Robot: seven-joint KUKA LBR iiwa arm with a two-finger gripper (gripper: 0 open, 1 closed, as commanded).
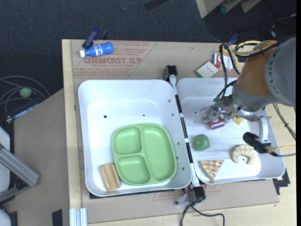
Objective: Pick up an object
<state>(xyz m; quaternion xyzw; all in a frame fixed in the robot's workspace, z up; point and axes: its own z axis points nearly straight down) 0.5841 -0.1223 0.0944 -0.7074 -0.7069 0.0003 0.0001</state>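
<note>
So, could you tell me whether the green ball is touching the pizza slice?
Apart: the camera view shows bare white bin floor between the green ball and the pizza slice.

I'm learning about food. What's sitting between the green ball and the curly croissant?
Nothing. In the camera view, the stretch of white bin floor between the green ball and the croissant is bare. The pizza slice lies lower, nearer the front rim.

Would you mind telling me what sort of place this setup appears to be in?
Probably a robotics lab or test workspace: a robot arm reaches over two white bins on a plywood bench, with toy food such as a croissant and loose cables on dark carpet.
</note>
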